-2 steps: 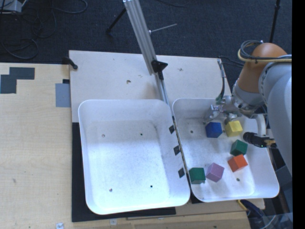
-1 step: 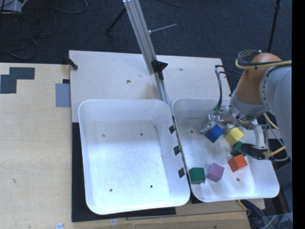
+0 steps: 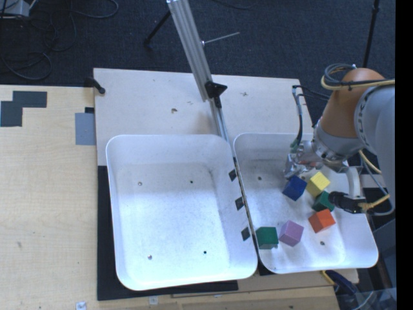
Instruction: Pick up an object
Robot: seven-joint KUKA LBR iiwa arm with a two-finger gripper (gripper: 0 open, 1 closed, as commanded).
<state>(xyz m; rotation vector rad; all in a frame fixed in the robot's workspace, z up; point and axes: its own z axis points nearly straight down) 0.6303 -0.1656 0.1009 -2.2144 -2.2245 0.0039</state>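
Blue cube (image 3: 294,188) beside yellow cube (image 3: 318,183)

Quick count: two shallow white bins, the left bin (image 3: 129,173) and the right bin (image 3: 361,254). Six small blocks, all sitting in the right one: one blue block (image 3: 294,188), one yellow block (image 3: 318,183), one dark green block (image 3: 323,201), one orange block (image 3: 321,220), one purple block (image 3: 291,232), one bright green block (image 3: 267,237).

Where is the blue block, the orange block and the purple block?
blue block (image 3: 294,188): camera view, middle of its top face.
orange block (image 3: 321,220): camera view, its top face.
purple block (image 3: 292,232): camera view, its top face.
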